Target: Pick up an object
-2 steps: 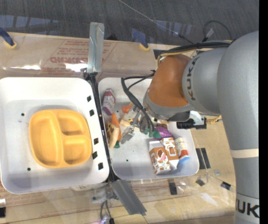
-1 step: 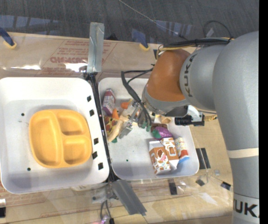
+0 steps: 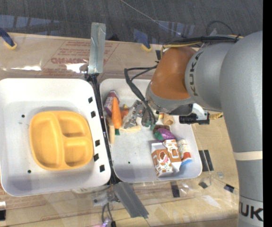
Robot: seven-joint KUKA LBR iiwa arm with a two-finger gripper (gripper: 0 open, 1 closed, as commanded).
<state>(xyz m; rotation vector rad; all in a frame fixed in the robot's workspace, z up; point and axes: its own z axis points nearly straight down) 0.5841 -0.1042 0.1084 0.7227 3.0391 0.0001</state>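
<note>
Camera view: I cannot tell the gripper's (image 3: 140, 115) state. It hangs low in the right bin (image 3: 140, 167), just beside the toy carrot (image 3: 116, 115). Best to drop straight down, then squeeze gently around the carrot's middle.

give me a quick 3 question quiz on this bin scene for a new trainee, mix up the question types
1. True or false: the yellow divided tray lies in the right bin.
2. Multiple choice: what lies nearest the front right corner of the right bin? A) the carrot B) the small carton C) the purple item
3. Fill in: the gripper is above the ____ bin.

Key
1. False: it lies in the left bin.
2. B
3. right
</note>
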